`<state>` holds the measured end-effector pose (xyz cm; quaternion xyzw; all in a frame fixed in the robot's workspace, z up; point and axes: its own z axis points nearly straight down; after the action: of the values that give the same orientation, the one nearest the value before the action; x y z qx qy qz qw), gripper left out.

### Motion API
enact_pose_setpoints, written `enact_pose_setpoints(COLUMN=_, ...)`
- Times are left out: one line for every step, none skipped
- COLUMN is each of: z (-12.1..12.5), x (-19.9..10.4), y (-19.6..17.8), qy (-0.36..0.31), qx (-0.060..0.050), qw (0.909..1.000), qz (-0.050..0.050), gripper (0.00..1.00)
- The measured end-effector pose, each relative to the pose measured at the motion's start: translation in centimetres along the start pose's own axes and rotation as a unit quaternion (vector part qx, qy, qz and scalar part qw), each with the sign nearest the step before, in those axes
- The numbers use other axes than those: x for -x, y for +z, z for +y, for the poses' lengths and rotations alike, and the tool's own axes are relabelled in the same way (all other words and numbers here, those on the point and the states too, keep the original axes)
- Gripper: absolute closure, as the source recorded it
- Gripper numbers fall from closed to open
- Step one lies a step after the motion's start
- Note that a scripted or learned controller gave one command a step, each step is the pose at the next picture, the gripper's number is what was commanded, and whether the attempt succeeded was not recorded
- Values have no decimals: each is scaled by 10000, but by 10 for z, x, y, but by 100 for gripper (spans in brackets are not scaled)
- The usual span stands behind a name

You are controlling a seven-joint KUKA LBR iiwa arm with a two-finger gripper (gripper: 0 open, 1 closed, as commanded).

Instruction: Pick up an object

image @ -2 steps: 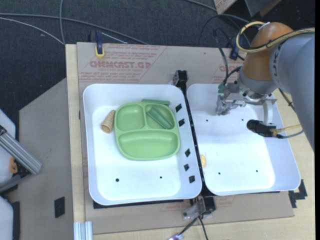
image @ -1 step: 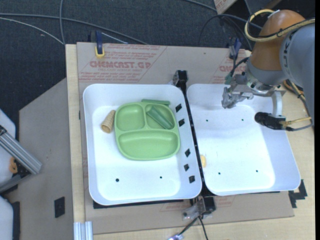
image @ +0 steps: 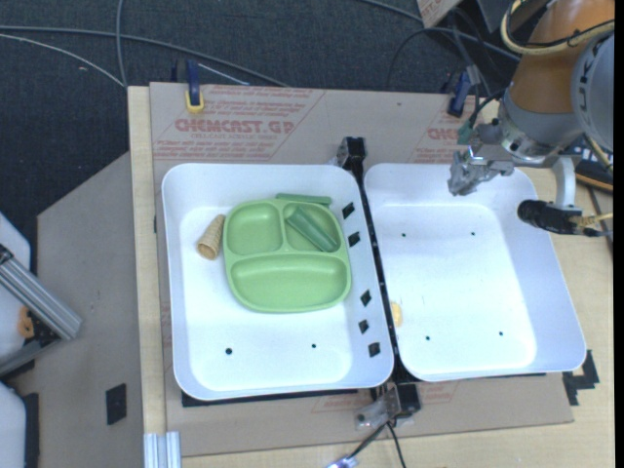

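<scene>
A green divided plate [image: 287,258] lies in the left bin [image: 195,339], with a darker green piece [image: 312,228] resting in its upper right compartment. A tan ice-cream cone [image: 210,237] lies just left of the plate. A small yellow-orange bit [image: 395,312] sits at the left wall of the right bin [image: 487,300]. My gripper [image: 468,179] hangs over the far edge of the right bin, well away from all these objects. Nothing is seen between its fingers.
The two white bins sit side by side on a cardboard-covered bench [image: 244,125], divided by a black clip strip [image: 363,261]. Blue clamps [image: 194,94] hold the board at the back. Cables run over the dark floor behind.
</scene>
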<state>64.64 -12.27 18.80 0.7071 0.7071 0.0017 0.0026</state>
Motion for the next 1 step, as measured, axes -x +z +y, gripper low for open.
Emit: enact_pose_setpoints(z=2, x=0, y=-55, qy=-6, qx=4, qw=10000, qz=1, gripper=100)
